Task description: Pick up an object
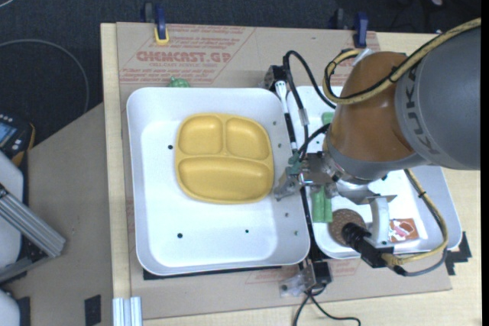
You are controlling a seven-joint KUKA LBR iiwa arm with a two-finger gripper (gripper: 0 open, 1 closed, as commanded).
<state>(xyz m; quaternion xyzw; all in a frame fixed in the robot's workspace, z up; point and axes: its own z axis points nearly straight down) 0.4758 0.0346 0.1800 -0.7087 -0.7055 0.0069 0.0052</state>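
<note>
A yellow divided plate (225,157) lies in the left white bin (160,233), toward its back. My gripper (293,181) hangs low over the seam between the two bins, just off the plate's right edge. Under the wrist, a green object (321,207) lies in the right bin (452,224), with another green bit (327,119) showing further back. A brown round object (348,221) and a red-and-white packet (404,229) lie near that bin's front. The arm hides most of the right bin.
The orange band and grey arm (397,114) cover the right bin's middle. Black cables (294,99) run along the seam between the bins. Blue clamps (159,20) hold the cardboard-covered bench at its back edge.
</note>
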